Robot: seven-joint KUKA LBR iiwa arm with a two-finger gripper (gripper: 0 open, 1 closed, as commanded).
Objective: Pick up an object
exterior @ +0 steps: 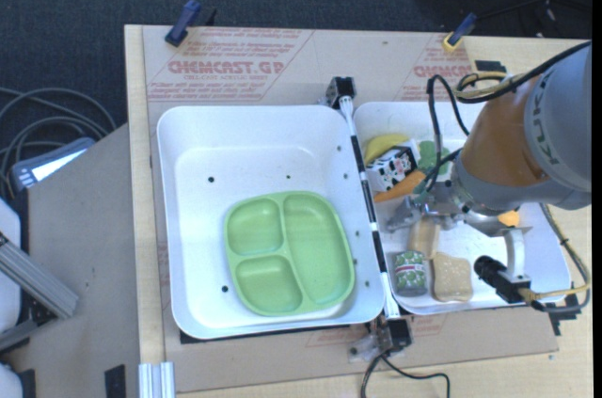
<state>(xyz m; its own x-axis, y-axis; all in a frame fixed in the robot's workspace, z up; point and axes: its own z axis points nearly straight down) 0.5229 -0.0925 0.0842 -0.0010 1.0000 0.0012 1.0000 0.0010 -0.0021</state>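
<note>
1. Because the arm (513, 142) hides the gripper over the right bin (555, 269), you cannot tell its state.
2. You risk a miss: banana (386, 145), small can (408, 272) and sponge (451, 278) lie crowded together.

Pale green tray (288, 252), white bins (188, 142)

Arm (536, 133) reaches in from the right, grey body with the orange band above the wrist angled down and leftward. Gripper (420, 215) sits low at the wrist's end, pointing down; its tips are hard to make out.
</note>
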